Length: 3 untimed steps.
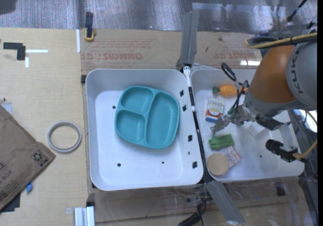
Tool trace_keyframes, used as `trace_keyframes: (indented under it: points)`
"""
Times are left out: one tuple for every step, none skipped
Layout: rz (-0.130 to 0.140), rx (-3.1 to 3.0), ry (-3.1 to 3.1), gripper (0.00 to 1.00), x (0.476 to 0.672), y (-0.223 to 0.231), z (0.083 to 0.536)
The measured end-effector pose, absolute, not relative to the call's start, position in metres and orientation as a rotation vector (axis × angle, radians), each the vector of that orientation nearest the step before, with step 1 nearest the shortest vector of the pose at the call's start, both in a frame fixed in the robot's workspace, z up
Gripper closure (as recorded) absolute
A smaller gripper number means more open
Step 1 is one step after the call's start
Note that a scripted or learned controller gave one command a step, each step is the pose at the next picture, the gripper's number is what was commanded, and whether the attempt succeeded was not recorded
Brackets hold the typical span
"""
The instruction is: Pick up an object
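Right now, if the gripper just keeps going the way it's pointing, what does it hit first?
Probably the green object. The gripper points down-left in the right bin and sits just above it. Height is unclear from this view, so it may land on bin floor beside it.

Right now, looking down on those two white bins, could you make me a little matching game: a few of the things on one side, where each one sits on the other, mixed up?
Things:
1. teal divided plate
2. orange carrot-like toy
3. green toy
4. ring of tape

Places:
A. on the bench, outside the bins, at the view's left
B. right bin, near its far edge
C. left bin, about the middle
D. right bin, just below the tool

Pairs: 1-C, 2-B, 3-D, 4-A
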<state>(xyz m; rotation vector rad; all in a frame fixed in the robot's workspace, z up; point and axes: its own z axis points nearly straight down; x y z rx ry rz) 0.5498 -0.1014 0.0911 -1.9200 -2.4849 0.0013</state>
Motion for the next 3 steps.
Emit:
trace_keyframes:
  points:
    - [0.001, -1.909, -2.495, 0.00, 0.636, -0.109, 0.092]
    - [0.000, -1.914, -2.494, 1.00, 0.636, -0.110, 0.101]
    - [0.001, -2.010, -2.417, 1.00, 0.659, -0.078, 0.192]
